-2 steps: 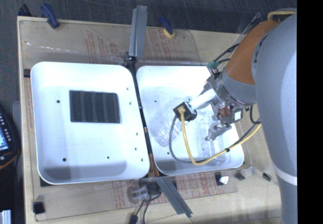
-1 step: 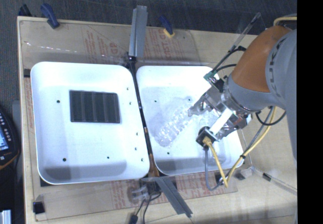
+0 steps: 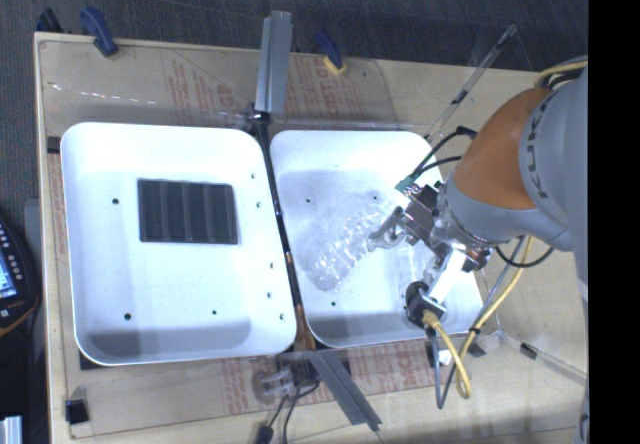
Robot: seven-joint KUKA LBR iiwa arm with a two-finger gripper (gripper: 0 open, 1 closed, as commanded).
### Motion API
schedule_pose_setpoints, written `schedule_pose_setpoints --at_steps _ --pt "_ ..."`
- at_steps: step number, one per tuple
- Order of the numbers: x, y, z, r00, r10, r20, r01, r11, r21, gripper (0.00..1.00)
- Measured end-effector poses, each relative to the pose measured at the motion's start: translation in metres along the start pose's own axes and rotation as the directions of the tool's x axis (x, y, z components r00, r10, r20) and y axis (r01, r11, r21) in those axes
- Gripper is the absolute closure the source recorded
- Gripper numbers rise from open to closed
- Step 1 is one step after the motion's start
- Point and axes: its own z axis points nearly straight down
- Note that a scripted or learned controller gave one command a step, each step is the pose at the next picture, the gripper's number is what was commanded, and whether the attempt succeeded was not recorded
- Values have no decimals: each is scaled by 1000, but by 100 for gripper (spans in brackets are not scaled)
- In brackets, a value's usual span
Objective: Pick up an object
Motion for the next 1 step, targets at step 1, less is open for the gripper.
schedule_pose_setpoints --at_steps 1 --pt "0 0 0 1000 0 0 0 1000 0 0"
